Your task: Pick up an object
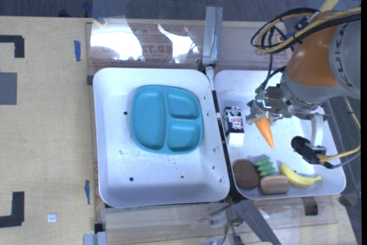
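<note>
You see the gripper over the right bin, its 2 fingers clamped on the thick top of the toy carrot, which hangs tip down. The carrot looks light, stiff and smooth, so it may slip; the thick end is the best hold. The bin floor below is bare, with room.

The orange carrot is hanging tip-down and tilted over the right bin, its green-topped thick end (partly hidden) sitting between the fingers of the gripper.
</note>
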Available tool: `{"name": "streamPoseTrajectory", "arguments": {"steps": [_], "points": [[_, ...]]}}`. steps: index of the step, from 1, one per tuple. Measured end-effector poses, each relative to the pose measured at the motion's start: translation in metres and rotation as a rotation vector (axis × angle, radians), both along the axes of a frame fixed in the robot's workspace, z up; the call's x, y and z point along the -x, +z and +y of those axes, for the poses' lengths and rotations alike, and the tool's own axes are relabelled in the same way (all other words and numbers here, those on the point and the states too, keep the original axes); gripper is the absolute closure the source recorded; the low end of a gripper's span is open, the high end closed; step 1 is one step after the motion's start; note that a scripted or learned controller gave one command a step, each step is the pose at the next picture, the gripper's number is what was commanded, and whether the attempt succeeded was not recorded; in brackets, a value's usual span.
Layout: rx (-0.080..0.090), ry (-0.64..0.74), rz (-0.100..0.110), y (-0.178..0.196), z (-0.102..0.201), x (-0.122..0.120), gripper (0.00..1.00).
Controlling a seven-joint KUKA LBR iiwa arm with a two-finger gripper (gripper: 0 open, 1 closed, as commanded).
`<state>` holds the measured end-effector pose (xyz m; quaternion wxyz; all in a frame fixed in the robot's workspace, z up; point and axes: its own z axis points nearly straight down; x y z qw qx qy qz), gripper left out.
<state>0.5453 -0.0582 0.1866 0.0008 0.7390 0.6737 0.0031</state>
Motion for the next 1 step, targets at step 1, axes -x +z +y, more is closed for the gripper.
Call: {"name": "streamPoseTrajectory", "arguments": {"steps": [1], "points": [[0.002,0.122,0.008,-0.0025,0.0317,0.0418,1.00]]}}
